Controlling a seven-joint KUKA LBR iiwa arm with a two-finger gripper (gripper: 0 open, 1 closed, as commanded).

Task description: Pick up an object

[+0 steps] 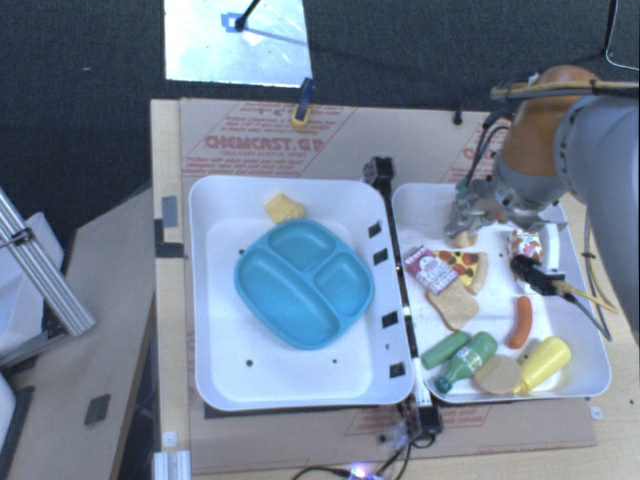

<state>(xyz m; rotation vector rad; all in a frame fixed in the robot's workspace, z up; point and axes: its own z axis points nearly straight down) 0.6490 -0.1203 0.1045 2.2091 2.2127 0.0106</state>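
Observation:
My gripper (pixel 464 224) hangs low over the upper left part of the right bin (pixel 428 202), reached in from the right. A small tan piece (pixel 463 238) lies right under its tip; whether it is gripped is hidden. Just below lie a pizza slice (pixel 464 264) and a pink carton (pixel 428 270). Further down sit a bread slice (pixel 455 308), an orange sausage (pixel 521 322), a green bottle (pixel 467 360), a green cucumber (pixel 443 349), a round cookie (pixel 495 375) and a yellow bottle (pixel 543 364).
The left bin (pixel 215 298) holds a blue divided plate (pixel 303 283) and a yellow chunk (pixel 284 208) near its far wall. A red and white can (pixel 524 245) stands to the right of the gripper. A black divider (pixel 392 268) separates the bins.

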